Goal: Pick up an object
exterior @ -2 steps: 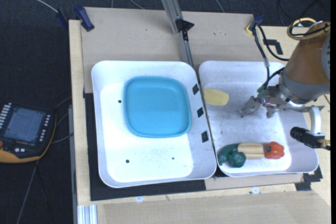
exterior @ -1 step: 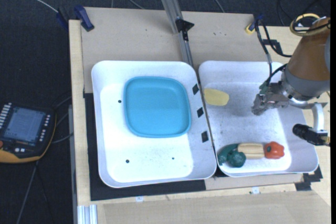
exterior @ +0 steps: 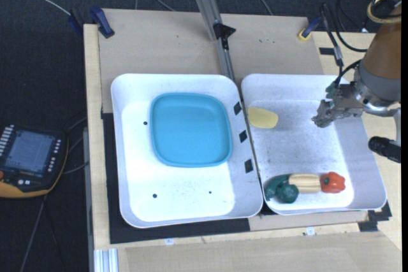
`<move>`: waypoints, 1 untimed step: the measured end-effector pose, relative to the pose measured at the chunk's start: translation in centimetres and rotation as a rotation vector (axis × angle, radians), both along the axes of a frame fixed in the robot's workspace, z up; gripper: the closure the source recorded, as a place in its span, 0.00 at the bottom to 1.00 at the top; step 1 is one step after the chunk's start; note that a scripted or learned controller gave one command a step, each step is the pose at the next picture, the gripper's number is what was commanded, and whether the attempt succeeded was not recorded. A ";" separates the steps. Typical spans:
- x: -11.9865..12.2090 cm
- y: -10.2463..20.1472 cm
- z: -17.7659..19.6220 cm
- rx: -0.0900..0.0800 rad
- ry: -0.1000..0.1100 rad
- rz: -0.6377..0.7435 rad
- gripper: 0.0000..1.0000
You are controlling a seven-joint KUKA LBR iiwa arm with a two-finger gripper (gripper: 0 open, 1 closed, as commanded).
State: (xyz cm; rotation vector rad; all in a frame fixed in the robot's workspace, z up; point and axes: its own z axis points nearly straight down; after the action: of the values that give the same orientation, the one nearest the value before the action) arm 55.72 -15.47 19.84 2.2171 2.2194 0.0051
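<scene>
Pale wooden bench point(exterior: 159, 48), rounded (glossy) blue plate point(exterior: 191, 129)

blue plate point(exterior: 191, 129); white bins point(exterior: 127, 156); pale yellow piece point(exterior: 262, 117); green point(exterior: 282, 190), tan point(exterior: 305, 183), red point(exterior: 332, 182) toys.

Arm point(exterior: 386, 54) cut off at right edge.

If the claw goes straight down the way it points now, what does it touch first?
Probably the bare floor of the right bin. The claw hangs apart from the yellow piece; its height is unclear.
</scene>
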 end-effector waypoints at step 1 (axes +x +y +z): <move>-0.2 0.1 6.3 0.000 -0.001 0.000 1.00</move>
State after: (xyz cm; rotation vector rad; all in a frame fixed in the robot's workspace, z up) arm 55.47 -15.41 26.12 2.2169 2.2182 0.0062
